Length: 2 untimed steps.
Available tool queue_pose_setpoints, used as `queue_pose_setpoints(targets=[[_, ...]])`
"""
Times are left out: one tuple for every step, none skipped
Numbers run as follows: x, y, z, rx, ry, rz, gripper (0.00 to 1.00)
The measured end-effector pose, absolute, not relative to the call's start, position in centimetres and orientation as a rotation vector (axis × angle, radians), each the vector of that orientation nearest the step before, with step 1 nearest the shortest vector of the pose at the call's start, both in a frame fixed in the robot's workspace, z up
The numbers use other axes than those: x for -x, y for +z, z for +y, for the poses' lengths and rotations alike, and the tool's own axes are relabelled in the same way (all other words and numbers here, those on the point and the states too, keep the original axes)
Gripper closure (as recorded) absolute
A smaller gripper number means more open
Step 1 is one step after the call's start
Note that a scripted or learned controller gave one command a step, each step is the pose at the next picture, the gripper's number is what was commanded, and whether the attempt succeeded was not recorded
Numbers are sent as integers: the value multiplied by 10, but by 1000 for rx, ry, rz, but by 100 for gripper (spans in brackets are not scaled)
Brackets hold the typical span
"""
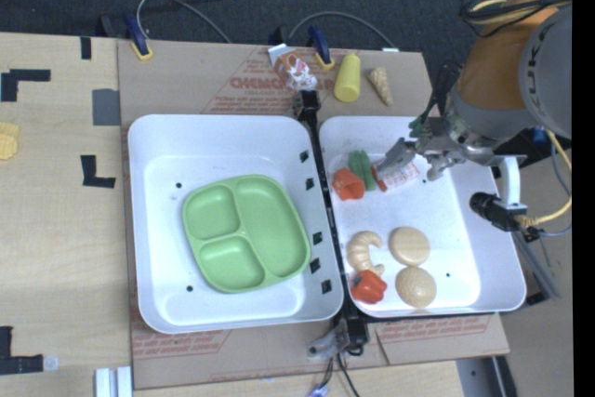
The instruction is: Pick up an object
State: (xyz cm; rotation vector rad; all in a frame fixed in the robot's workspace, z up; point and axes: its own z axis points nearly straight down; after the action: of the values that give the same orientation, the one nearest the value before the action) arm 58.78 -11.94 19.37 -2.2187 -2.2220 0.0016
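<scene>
the likeliest target is the carrot (354,176), a small orange piece with a green top, lying in the upper left of the right bin (465,228) close to the divider. just beside it to the right sits the gripper (402,170), low over the bin floor, with something pale and reddish at its tip (too blurred to name, and i cannot tell whether it is part of the tool or a thing in it). whether the pincer is released or clenched cannot be told from this angle.

further down the same bin lie a croissant (363,246), two buns (410,246), and a red piece (369,287) near the front wall. the left bin (149,200) holds a green tray (244,231).

judging by the low pose, this looks like the reach-and-grasp step. the next move would call for centring over the carrot, closing on it across its narrow width, then lifting straight up clear of the bin wall.
</scene>
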Motion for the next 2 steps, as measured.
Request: queue_pose_setpoints(targets=[[-622, 104, -117, 2221, -6, -2230, 0], [-651, 91, -106, 2228, -4, -2230, 0]])
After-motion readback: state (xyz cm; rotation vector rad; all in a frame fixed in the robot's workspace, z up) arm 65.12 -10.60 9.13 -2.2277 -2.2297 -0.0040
